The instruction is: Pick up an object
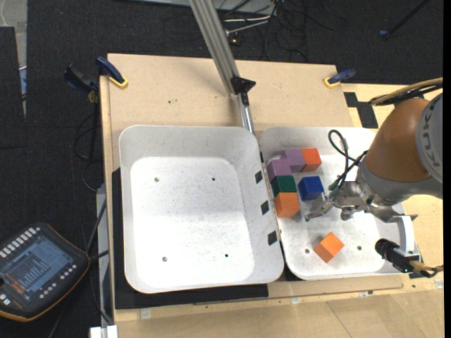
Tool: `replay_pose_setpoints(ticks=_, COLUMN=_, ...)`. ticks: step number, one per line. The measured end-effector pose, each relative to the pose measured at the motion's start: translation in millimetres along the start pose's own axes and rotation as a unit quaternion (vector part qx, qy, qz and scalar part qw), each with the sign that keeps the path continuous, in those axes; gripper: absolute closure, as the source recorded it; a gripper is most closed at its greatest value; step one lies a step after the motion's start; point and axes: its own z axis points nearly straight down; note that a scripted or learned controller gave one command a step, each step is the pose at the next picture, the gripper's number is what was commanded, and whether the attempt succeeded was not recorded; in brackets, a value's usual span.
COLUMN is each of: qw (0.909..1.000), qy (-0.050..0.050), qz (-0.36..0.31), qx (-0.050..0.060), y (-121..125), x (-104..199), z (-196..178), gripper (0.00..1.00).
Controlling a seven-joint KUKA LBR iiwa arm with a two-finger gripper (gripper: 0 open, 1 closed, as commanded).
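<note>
nothing had been picked up yet. the two-finger gripper [320, 208] was seen low in the right white bin [366, 263], grip state couldn't be told, small blue cube [310, 187] at its 11 o'clock.

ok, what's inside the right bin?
In the right bin: a cluster by its left wall of purple, orange, green, blue and orange blocks, plus a lone orange block. The arm covers the bin's right part.
</note>
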Motion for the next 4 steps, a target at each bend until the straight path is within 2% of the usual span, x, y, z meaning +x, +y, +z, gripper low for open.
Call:
replay_pose_setpoints(ticks=1, qw=1.0000, qy=-0.001, qz=0.000, qx=-0.003, y=2, x=-1, z=-13, gripper=1.00)
replay_pose_setpoints(ticks=4, qw=1.0000, qy=-0.002, qz=-0.002, qx=-0.006, y=9, x=7, z=-143, gripper=1.00)
